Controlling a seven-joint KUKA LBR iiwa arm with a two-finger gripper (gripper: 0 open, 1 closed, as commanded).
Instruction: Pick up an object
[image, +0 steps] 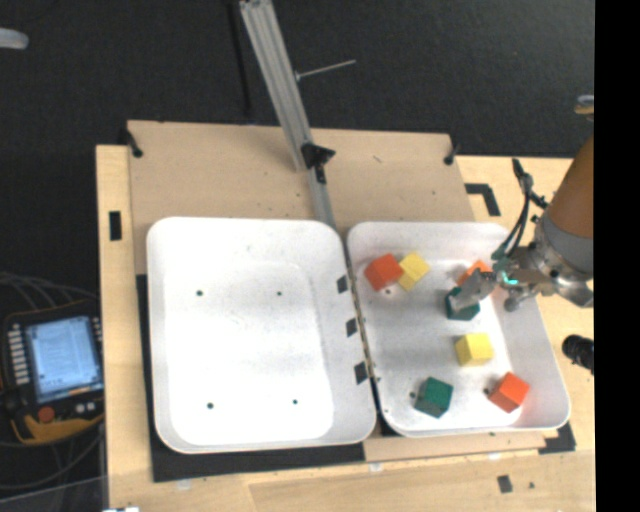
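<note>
My gripper (493, 295) hangs over the upper right part of the right bin (535, 415), below the grey wrist (560, 250). It looks open, its two fingers apart with nothing between them. Its left finger (476, 289) lies over a dark green block (462, 307), touching or just above it. A small orange piece (477, 270) shows just behind that finger. Elsewhere in this bin lie a red-orange cube (383, 271), a yellow cube (413, 268), a second yellow cube (474, 348), a green cube (434, 396) and an orange cube (508, 391).
The left bin (160, 300) stands beside the right one, joined along a clipped edge (355, 330). A slanted metal pole (285, 90) rises behind the bins. A handheld control pad (55, 360) lies off the bench at the left.
</note>
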